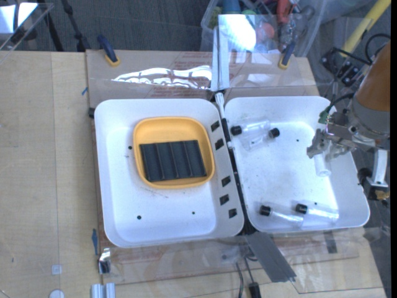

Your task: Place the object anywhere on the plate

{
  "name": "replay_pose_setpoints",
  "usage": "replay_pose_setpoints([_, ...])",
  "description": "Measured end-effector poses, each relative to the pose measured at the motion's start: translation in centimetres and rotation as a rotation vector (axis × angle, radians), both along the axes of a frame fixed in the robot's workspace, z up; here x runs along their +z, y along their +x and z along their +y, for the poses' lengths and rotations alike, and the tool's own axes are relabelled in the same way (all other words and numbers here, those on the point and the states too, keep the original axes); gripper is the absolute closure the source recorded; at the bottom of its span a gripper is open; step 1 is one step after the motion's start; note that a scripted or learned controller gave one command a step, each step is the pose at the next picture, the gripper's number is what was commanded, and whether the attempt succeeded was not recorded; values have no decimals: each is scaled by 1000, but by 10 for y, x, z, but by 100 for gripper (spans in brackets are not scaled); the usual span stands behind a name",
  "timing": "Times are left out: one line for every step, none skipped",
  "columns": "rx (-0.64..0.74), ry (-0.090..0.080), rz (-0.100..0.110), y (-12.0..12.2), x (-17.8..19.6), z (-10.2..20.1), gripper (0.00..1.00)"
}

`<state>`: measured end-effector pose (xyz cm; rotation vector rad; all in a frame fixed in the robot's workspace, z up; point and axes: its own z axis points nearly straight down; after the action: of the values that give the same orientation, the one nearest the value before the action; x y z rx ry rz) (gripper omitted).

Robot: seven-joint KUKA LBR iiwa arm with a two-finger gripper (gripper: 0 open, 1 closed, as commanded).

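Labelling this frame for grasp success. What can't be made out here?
- Gripper, camera view: clear tube seems to hang beneath it, too blurred to confirm contact.
- Arm: cut off by the right edge.
- Clear vials in the right bin: bodies nearly vanish against white.

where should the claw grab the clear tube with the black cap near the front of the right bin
Grip the clear tube at mid-body, coming straight down from above. It lies flat on the right bin floor, pointing left to right, black cap at its left end. Set the fingers across its narrow width. A second tube lies close on its right.
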<state>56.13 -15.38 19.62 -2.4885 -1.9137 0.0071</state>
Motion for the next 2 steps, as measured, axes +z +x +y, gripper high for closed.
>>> replay_pose_setpoints([0, 0, 0, 0, 0, 0, 0])
replay_pose_setpoints([199, -3, -6, 31, 76, -38, 0])
